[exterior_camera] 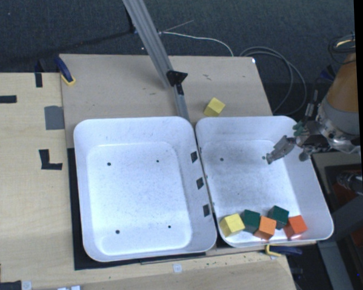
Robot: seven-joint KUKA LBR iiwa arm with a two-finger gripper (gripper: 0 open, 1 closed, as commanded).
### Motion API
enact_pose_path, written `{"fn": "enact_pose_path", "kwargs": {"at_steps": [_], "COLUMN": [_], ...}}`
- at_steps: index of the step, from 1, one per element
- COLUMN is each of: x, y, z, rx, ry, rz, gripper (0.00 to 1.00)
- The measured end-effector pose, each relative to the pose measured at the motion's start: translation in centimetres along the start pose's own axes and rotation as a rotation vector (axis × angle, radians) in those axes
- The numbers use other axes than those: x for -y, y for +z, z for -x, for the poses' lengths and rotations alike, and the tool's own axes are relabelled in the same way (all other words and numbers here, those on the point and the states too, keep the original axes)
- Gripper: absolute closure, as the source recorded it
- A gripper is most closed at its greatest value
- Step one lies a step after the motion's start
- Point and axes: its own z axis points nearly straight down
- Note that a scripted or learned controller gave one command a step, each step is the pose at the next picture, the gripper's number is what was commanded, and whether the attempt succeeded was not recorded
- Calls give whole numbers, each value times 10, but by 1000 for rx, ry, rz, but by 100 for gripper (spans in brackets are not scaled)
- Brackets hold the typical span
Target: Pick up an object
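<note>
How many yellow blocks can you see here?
2. One yellow block lies in the right bin, at the left end of the cluster along its near edge. The other sits on the bench behind that bin. Another could be hidden among the cluster.

right bin [230,146] mostly bare, blocks [262,223] crowding near edge

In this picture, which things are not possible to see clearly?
- Gripper, camera view: too small and blurred to tell its finger state.
- Blocks at the right bin's near edge: clustered, so their exact number and hidden faces are unclear.
- Arm: cut off by the view's right side.
</note>
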Motion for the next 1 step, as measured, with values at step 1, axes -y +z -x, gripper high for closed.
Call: {"fn": "enact_pose_path", "kwargs": {"at_steps": [1], "x": [0], "y": [-10], "z": [-1], "rx": [-1], "ry": [-2], "rz": [0], "gripper": [100]}}
